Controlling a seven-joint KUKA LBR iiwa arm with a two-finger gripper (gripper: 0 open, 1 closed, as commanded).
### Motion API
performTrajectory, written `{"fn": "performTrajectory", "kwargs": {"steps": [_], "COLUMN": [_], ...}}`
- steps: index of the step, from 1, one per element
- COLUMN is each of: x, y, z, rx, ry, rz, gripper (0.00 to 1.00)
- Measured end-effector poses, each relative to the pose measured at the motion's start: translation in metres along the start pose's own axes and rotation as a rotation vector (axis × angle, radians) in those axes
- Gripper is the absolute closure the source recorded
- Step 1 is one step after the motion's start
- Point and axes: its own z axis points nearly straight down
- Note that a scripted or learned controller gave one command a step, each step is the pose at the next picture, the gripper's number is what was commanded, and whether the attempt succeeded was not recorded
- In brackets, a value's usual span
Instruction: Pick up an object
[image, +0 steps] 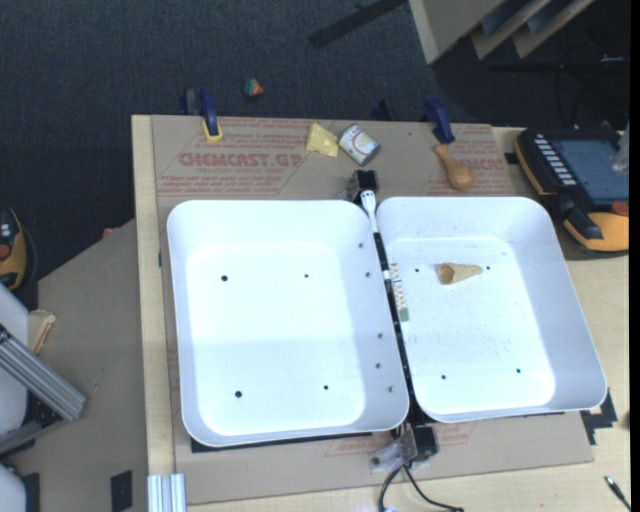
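Note:
A small tan, wedge-shaped object (457, 272) lies in the right bin (560, 300), toward its far side. The left bin (190, 300) sits beside it, sharing a dark seam down the middle.
On the cardboard board behind the bins lie a yellow piece (322, 141), a small white and grey block (359, 144) and a brown wooden-looking piece (455, 168). Blue clamps (208, 108) hold the board's far edge. A yellow and black device (580, 180) sits at the right.

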Motion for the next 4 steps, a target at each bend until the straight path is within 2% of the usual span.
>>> {"fn": "performTrajectory", "kwargs": {"steps": [1,2,3,4], "x": [0.033,0.141,0.069,0.252], "y": [0.066,0.061,0.034,0.061], "z": [-0.148,0.023,-0.020,0.015], "rx": [-0.009,0.030,0.006,0.017], "ry": [0.000,0.015,0.002,0.015], "rz": [-0.010,-0.015,0.002,-0.021], "gripper": [1.00,1.00,1.00,1.00]}}
